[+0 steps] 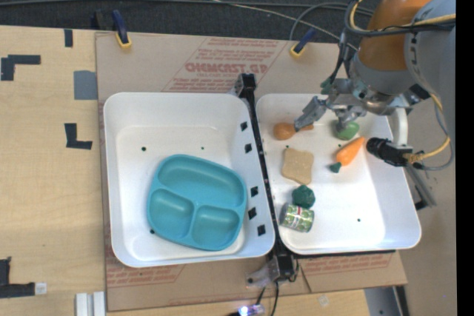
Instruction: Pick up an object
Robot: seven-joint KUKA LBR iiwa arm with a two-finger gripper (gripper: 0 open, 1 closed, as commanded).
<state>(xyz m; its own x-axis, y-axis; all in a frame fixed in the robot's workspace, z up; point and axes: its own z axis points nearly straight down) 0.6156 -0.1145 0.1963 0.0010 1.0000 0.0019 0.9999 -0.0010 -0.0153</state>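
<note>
Nothing is picked up yet. My fingers [328, 113] hang over the back of the right bin [385, 233], spread apart, with one dark finger slanting down to the left and the other toward the green ball; nothing sits between them. So the grasp is still to be made, and the lift after it.

The nearest things lie to either side of me. The small orange ball [284, 131] rests just beside the tip of my left-slanting finger, close to the divider between the bins. The green ball [345, 131] lies just under my other side, near or touching the finger there; I cannot tell which. The carrot [349, 152] lies a little nearer the front, next to the green ball.

Further toward the front are the brown bread slice [298, 165], the broccoli [303, 196] and the small can [298, 218], well apart from me. The blue tray [196, 202] lies in the left bin [126, 181].
</note>
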